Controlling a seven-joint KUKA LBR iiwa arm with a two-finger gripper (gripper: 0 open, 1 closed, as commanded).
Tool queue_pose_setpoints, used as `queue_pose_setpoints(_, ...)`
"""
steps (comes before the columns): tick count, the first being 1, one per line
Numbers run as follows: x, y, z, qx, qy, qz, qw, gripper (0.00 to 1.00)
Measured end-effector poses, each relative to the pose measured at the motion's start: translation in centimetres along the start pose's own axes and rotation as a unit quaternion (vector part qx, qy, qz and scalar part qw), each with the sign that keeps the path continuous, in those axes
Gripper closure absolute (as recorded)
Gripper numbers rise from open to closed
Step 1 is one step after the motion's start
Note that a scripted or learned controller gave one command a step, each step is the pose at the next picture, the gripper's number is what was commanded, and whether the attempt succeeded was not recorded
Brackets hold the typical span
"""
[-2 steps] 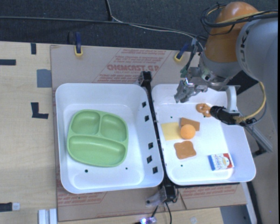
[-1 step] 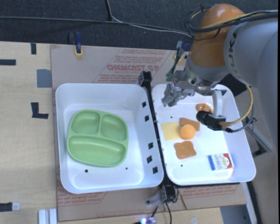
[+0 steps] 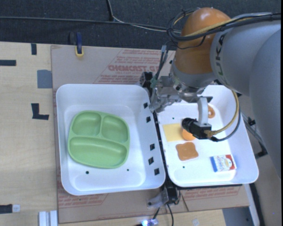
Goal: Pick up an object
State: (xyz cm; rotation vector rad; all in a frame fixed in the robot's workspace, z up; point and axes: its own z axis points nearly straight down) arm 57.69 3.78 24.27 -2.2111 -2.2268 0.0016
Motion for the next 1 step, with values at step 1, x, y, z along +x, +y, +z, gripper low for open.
queue_pose_setpoints(1, 5.39, -1.46, 0.37, 0.0, 0.0, 0.0, 1.0, 1.0)
